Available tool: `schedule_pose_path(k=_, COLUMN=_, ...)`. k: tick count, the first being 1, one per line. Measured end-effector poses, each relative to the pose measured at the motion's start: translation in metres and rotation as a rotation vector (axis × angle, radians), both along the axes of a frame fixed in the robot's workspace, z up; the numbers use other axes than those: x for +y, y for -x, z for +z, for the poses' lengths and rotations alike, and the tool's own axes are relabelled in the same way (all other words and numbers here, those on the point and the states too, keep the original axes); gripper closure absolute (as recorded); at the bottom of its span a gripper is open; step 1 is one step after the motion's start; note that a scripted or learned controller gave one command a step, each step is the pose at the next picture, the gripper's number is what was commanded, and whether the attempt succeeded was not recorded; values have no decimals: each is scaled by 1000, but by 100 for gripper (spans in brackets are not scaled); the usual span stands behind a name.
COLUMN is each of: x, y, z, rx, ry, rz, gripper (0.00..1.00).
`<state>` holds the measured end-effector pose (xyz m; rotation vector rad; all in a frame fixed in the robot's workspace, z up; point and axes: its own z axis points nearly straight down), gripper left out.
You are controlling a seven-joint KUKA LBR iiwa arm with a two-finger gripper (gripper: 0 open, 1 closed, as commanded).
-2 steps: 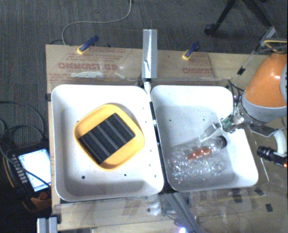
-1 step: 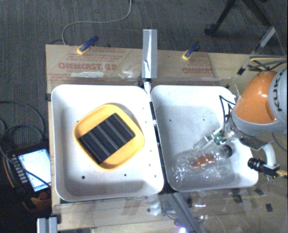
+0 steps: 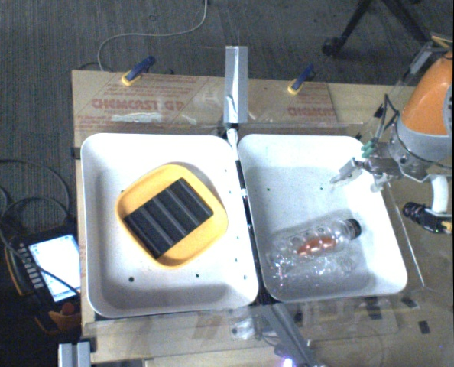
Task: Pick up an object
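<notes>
Two shallow white bins side by side on the bench (image 3: 89,90), left bin (image 3: 105,159) and right bin (image 3: 288,159), divided by a narrow seam in the middle.

In the left bin, a yellow object with a black ribbed panel (image 3: 172,214), lying flat and turned at an angle, roughly in the centre of that bin.

In the right bin, a clear plastic bottle (image 3: 319,245) with a dark cap, lying on its side near the front wall, the cap pointing toward the right and slightly up. Something reddish visible inside the bottle. Crumpled clear plastic just beside it, toward the front.

Above the far right corner of the right bin, the tool (image 3: 355,170) at the end of the grey arm with the orange band (image 3: 429,105). Thin metallic fingers pointing left and slightly down over the bin's right part. Cannot tell how far apart the fingers stand; too small and blurred. Nothing seen between them.

Bottle well apart from the tool, lying nearer to the camera and a little to the left of it. Yellow object farther still, in the other bin, across the seam.

On the bench's far edge, two clamps with blue handles (image 3: 137,70).
</notes>
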<state>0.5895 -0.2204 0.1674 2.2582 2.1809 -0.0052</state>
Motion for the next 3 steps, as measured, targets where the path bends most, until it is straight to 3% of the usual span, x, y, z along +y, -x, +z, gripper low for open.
schedule_pose_path(k=1, x=10, y=59, z=62, rx=1, ry=-1, rz=192, gripper=0)
schedule_pose_path(k=2, x=-3, y=41, z=121, rx=-1, ry=-1, rz=-1, gripper=0)
schedule_pose_path(k=3, x=60, y=57, z=121, rx=0, ry=-2, rz=12, gripper=0)
